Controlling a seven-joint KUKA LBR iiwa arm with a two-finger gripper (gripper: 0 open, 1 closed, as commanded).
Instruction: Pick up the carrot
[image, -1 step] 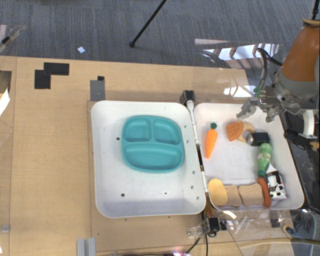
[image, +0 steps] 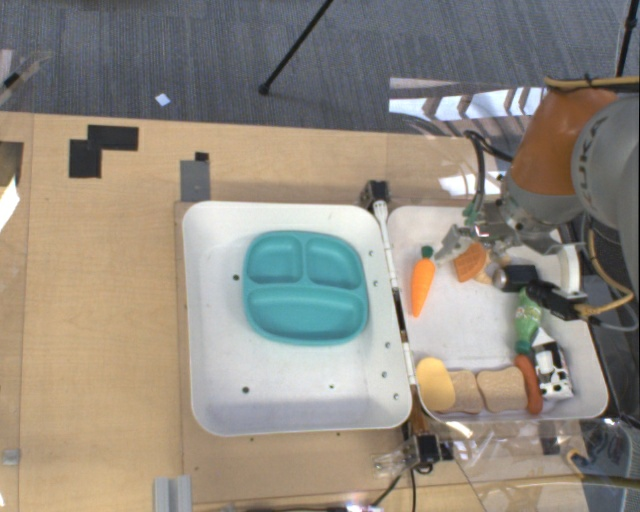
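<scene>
The carrot (image: 422, 285), orange with a small green top, lies in the right bin (image: 455, 340) close to its left wall, pointing toward the front. My gripper (image: 474, 240) hangs over the back of that bin, just right of the carrot's green end and apart from it. An orange-brown food piece (image: 470, 263) lies right under the gripper. The grey arm with its orange band (image: 555, 150) comes in from the upper right.
The left bin (image: 215, 400) holds a teal divided plate (image: 303, 286). Along the right bin's front lie a yellow round piece (image: 433, 378), two tan blocks (image: 483, 390) and a reddish sausage (image: 529, 385). A green item (image: 527, 326) sits at its right side.
</scene>
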